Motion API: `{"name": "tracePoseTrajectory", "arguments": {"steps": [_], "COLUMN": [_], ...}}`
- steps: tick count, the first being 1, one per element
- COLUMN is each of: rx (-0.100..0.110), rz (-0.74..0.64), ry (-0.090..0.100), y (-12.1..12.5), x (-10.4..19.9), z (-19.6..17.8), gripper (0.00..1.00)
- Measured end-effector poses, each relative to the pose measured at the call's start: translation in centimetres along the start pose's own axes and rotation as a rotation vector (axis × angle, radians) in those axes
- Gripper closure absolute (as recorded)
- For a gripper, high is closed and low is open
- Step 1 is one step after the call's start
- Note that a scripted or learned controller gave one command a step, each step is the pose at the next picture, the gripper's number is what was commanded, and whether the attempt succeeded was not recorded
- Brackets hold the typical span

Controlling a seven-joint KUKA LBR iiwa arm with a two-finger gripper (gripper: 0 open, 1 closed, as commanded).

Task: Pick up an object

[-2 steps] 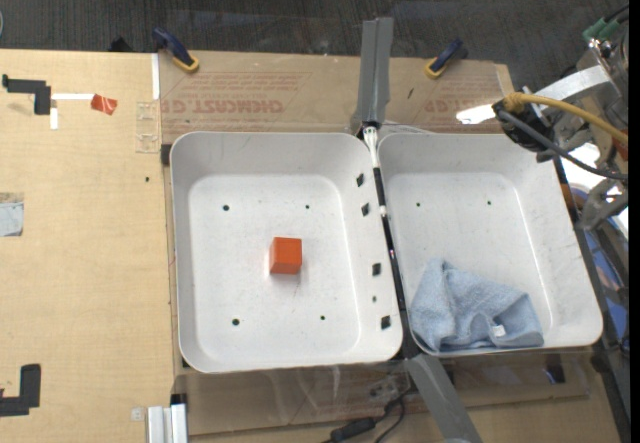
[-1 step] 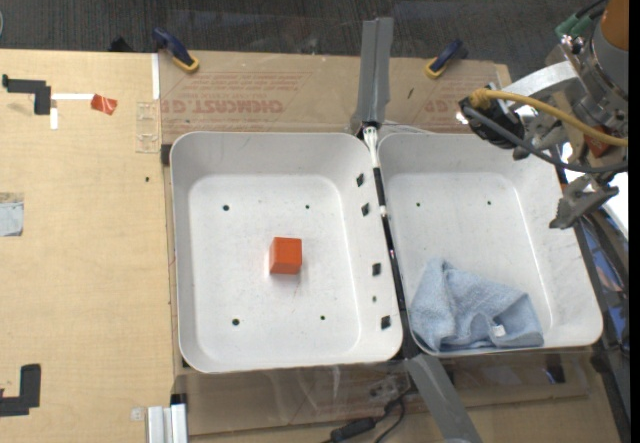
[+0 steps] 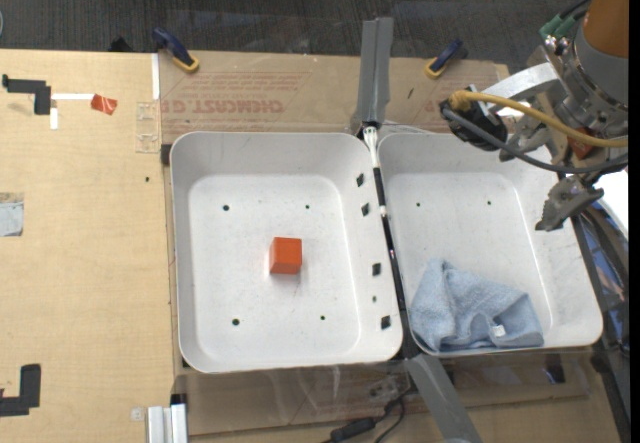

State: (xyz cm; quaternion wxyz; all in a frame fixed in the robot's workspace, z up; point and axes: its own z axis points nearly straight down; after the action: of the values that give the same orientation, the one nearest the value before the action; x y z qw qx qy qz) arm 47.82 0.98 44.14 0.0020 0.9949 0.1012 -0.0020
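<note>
We record one small orange-red cube (image 3: 286,256) lying flat near the middle of the left shallow white plastic bin (image 3: 200,331). One crumpled pale blue cloth towel (image 3: 472,309) sits at five o'clock in the right shallow white plastic bin (image 3: 450,181). The grey metal end effector (image 3: 567,204) hangs at that bin's three o'clock rim, grasping nothing; we cannot tell its opening.

The two shallow white plastic bins (image 3: 200,351) look smooth and a bit shiny. The small orange block (image 3: 286,256) looks matt. The crumpled light blue towel (image 3: 474,309) is soft, fuzzy cloth. The brown cardboard sheet (image 3: 270,96) looks dull and papery.
</note>
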Motion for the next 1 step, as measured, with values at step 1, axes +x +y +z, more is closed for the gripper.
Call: {"name": "tracePoseTrajectory", "arguments": {"steps": [1], "rx": [-0.004], "rz": [-0.002], "ry": [-0.003], "y": [0.03], "x": [0.09], "z": [-0.87], "gripper": [1.00]}}
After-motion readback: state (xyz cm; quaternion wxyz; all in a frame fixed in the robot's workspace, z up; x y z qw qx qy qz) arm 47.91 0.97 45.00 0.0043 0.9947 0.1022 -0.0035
